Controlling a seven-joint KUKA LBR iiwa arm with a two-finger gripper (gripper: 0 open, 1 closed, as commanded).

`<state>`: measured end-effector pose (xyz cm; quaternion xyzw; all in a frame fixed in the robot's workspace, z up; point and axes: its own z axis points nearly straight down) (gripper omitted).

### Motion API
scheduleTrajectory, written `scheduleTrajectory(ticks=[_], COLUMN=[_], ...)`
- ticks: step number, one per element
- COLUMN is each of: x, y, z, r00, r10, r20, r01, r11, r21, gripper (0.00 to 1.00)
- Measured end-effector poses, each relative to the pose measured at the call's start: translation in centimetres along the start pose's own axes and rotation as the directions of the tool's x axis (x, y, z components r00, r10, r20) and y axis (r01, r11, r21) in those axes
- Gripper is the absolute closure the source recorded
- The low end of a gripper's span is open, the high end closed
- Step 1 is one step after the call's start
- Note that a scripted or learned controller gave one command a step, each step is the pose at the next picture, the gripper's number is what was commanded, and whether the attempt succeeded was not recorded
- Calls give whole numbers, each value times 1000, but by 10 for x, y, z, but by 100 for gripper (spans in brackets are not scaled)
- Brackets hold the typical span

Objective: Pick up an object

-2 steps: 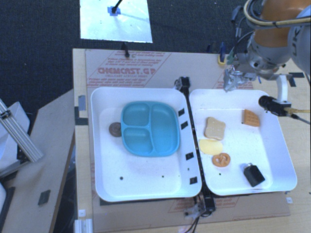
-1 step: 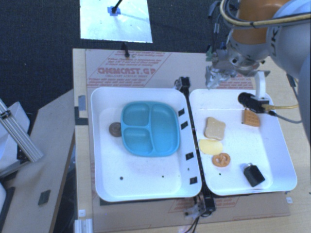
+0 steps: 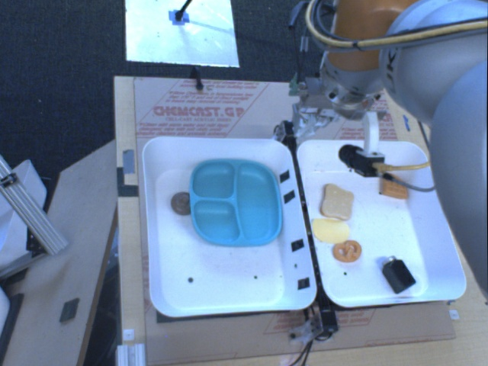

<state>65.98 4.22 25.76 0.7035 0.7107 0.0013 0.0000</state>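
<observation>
Nearest the camera, at 5 o'clock in the right bin [image 3: 431,239], a black block [image 3: 398,274] lies askew close to the near wall. Just past it, at 7 o'clock, an orange ring-shaped piece [image 3: 347,251] sits right beside a yellow slice [image 3: 329,230] by the divider. Toward the middle lies a tan slice [image 3: 337,201], my likeliest pick, and at 2 o'clock a small brown wafer [image 3: 394,190]. My claw [image 3: 307,125] hangs farthest back, at 11 o'clock of this bin, over the wall where the two bins meet. I cannot tell whether it is released or clenched, and I see nothing in its grasp.

If I drop straight down from here, I would probably strike the rim or divider rather than any object. The slices lie flat on the floor, so I could skate over them. The ring and the yellow slice are close enough that closing on one may shove the other. The block's closeness to the wall may crowd me.

In the left bin [image 3: 221,277], a blue divided plate [image 3: 234,202] fills the middle, likely too broad to grasp. A brown disc [image 3: 181,203] at 9 o'clock touches its edge, so the plate hems that side.
</observation>
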Motion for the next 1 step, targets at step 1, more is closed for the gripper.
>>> scheduleTrajectory(ticks=[1], x=[54], y=[-12], z=[10], r00=[1000], r10=[0], r20=[0], r01=[0], r11=[1000], r21=[1], gripper=[100])
